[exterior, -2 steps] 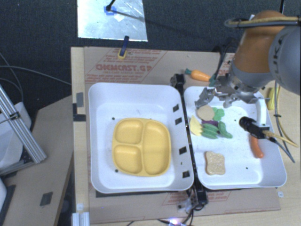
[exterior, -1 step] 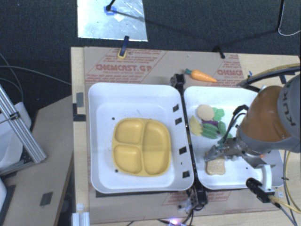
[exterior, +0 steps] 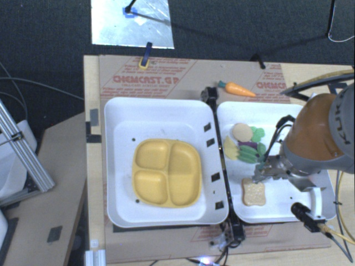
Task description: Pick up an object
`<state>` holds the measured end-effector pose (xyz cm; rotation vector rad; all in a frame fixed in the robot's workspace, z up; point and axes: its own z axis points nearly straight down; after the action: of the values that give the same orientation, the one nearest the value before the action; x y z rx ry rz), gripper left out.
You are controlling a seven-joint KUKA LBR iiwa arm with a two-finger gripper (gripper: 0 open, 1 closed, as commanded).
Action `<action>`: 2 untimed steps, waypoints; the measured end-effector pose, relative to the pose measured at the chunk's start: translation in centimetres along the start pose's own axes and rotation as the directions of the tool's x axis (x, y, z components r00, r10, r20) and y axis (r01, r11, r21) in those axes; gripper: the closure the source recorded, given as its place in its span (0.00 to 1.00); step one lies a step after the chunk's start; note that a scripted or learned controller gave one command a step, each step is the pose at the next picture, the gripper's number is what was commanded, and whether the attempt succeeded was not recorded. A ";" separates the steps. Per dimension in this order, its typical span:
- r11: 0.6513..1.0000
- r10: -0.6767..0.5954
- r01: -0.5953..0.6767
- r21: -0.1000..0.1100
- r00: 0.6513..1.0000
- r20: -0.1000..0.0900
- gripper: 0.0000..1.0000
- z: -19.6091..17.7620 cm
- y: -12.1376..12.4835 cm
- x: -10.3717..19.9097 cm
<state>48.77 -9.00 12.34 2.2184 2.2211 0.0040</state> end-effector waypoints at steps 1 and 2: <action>1.000 -0.014 0.014 -0.006 1.000 -0.003 1.00 -6.4 3.3 10.6; 1.000 -0.008 0.008 -0.013 1.000 -0.004 1.00 -20.2 0.1 12.8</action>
<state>48.77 3.84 32.51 2.2052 2.2257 0.0224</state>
